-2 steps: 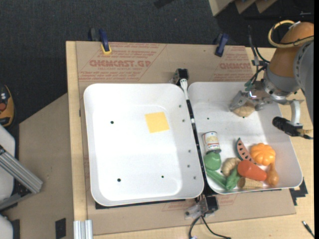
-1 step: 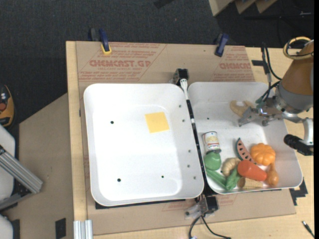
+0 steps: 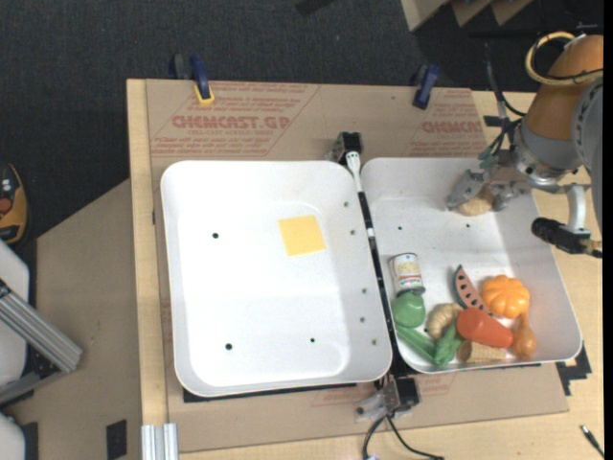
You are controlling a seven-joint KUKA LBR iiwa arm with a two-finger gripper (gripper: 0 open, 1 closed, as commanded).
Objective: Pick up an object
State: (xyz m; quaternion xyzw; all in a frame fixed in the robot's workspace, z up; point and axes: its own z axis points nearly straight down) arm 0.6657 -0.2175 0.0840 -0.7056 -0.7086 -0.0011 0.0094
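1. Nearest the camera, along the front edge of the right bin (image 3: 565, 326), a heap of toy food is packed close together: a green pepper (image 3: 414, 320), a piece of ginger root (image 3: 442, 318), a red-orange carrot (image 3: 484, 329), an orange pumpkin (image 3: 505, 295) and a watermelon slice (image 3: 465, 287) with dark seeds.
2. Just behind that heap, near the bin's left wall, a small can (image 3: 407, 272) with a pale label lies beside the pepper, touching or almost touching it.
3. In the left bin (image 3: 192, 286), a flat yellow square (image 3: 303, 235) lies alone on the white floor, a little right of centre and well apart from every wall.
4. The two bins stand side by side on a brown board (image 3: 153, 142) printed with red lettering; their inner rims meet at a dark strip down the middle.
5. Farther back, in the far part of the right bin, the gripper (image 3: 474, 197) is low over the bin floor, apart from the heap of toys. A small tan object (image 3: 476, 204) shows right at its fingertips; whether the fingers clasp it or only rest beside it cannot be told, nor how wide they stand.
6. Behind the gripper, the grey arm (image 3: 551, 151) with its orange band (image 3: 565, 84) reaches in from the right.
7. At the board's far edge, two blue clamps (image 3: 199, 77) grip it.
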